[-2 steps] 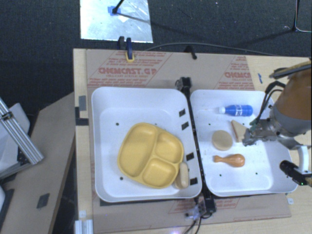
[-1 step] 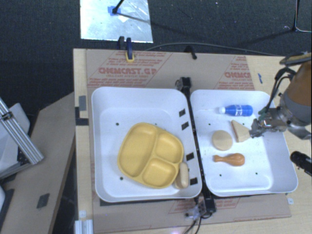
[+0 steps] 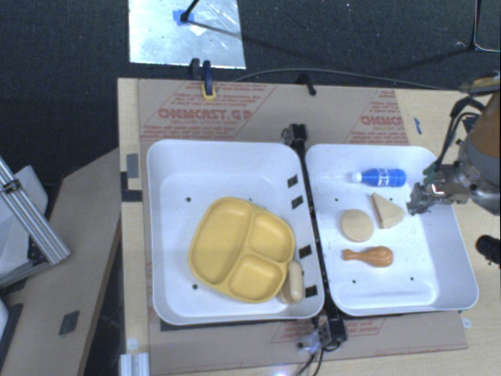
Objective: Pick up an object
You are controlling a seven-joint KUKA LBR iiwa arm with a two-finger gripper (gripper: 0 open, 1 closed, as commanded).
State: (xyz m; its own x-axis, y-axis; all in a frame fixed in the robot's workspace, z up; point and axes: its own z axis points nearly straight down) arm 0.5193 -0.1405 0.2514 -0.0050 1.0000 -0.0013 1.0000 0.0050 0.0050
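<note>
The right bin (image 3: 446, 288) holds a blue bottle with a white cap (image 3: 380, 178), a pale wedge (image 3: 387, 210), a round tan disc (image 3: 357, 225) and a brown drumstick-shaped piece (image 3: 368, 256). My gripper (image 3: 419, 198) hovers at the bin's right side, just right of the wedge and below the bottle's blue end. Nothing shows between its fingers. The left bin (image 3: 168, 210) holds a yellow divided tray (image 3: 241, 248) with a small beige roll (image 3: 293, 281) beside its lower right corner.
A black clip strip (image 3: 308, 210) joins the two bins down the middle. The bins sit on a cardboard sheet (image 3: 235, 112) on the bench. A metal plate (image 3: 186, 20) lies on the dark floor behind. An aluminium frame (image 3: 27, 222) stands at the left.
</note>
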